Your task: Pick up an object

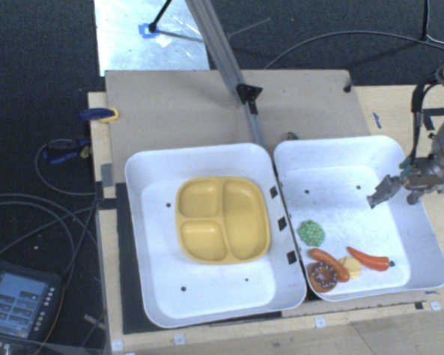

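Note:
The right bin [401, 154] holds several toy foods near its front edge. These are a green broccoli-like piece [311, 232], a red sausage [328, 261], a brown donut [322, 278], a small yellow piece [353, 265] and an orange-red pepper [368, 258]. My gripper [388, 190] hangs over the right side of this bin, up and to the right of the foods. It is apart from all of them, and nothing shows in its grasp.
A yellow divided plate [223, 218] lies in the left bin [147, 237]. A grey pole [222, 49] slants in from the top and ends at a black clamp behind the bins. Cables and a tablet [15, 294] lie on the floor at left.

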Motion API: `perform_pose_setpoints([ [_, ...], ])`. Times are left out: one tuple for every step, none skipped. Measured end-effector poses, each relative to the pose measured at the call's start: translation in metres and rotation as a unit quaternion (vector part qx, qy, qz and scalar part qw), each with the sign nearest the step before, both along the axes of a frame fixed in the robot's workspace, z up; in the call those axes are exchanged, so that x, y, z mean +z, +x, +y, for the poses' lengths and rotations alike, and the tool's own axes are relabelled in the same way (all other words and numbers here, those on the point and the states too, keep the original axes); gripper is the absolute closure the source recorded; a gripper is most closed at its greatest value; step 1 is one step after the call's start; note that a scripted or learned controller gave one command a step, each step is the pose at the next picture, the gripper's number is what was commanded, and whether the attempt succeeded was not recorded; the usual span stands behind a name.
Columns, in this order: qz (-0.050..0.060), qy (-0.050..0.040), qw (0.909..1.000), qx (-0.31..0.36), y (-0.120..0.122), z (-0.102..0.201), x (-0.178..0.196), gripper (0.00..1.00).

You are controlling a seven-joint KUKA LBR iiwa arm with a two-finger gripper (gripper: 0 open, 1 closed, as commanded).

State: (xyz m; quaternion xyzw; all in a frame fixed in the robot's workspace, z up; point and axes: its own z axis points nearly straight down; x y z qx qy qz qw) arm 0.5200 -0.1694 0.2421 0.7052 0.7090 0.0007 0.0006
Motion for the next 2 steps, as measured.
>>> perform_pose_setpoints([
  [0.000, 0.0000, 1.0000, -0.001, 0.000, 0.000, 0.000, 0.00],
  [0.002, 0.0000, 1.0000, -0.003, -0.004, -0.005, -0.044, 0.00],
])
